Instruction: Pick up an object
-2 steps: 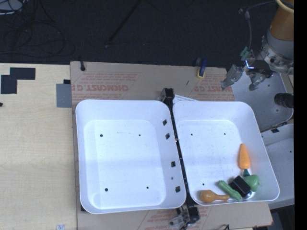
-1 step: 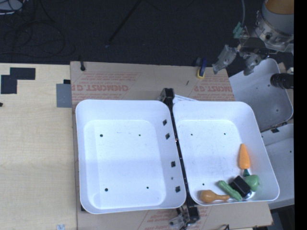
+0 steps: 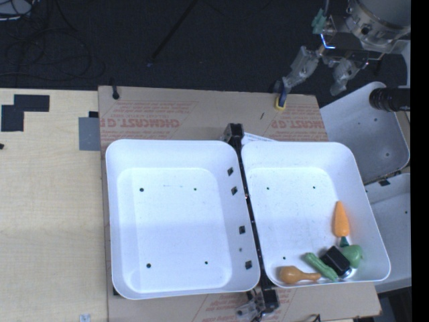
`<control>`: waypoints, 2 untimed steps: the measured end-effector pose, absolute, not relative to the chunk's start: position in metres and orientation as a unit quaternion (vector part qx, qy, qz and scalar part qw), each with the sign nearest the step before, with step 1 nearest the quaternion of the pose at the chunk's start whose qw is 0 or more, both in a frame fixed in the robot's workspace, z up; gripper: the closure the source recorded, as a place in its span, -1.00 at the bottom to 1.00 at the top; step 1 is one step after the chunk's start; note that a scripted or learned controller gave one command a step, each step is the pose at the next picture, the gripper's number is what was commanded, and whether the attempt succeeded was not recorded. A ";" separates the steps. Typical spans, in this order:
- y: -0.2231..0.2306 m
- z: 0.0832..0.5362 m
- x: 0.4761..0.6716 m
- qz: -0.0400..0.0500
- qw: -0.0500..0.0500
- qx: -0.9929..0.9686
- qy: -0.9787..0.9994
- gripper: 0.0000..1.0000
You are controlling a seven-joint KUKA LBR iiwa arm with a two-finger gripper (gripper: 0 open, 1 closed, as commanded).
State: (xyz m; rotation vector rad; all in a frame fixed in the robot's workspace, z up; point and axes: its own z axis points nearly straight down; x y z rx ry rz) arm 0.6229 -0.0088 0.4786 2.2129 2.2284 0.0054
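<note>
- Hanging above the far right corner of the bench, the gripper (image 3: pixel 315 78) sits well clear of both bins, with its two fingers spread apart and nothing between them.
- One finger (image 3: pixel 298 69) slants down to the left, and the other finger (image 3: pixel 343 72) hangs to its right.
- A small yellow clip (image 3: pixel 281 101) stands at the far edge of the brown cardboard sheet (image 3: pixel 167 116), just below the left fingertip.
- The right bin (image 3: pixel 301 159) carries all the loose things, gathered in its near right corner.
- An orange carrot (image 3: pixel 341 219) lies by the right wall, pointing toward the far side.
- A black block (image 3: pixel 335 260) rests just near of the carrot, touching a green toy (image 3: pixel 353 253) on its right and a long green piece (image 3: pixel 320 265) on its left.
- A tan pear-shaped toy (image 3: pixel 297 274) lies against the near wall, just left of the green piece.
- The left bin (image 3: pixel 120 180) sits edge to edge with the right one, joined along a dark strip of clips (image 3: pixel 242 206).
- A pale wooden board (image 3: pixel 47 206) covers the bench to the left of the cardboard.
</note>
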 end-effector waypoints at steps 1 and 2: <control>0.044 0.542 0.593 0.002 0.001 0.705 0.709 -1.00; 0.059 0.536 0.634 -0.001 0.000 0.705 0.709 -1.00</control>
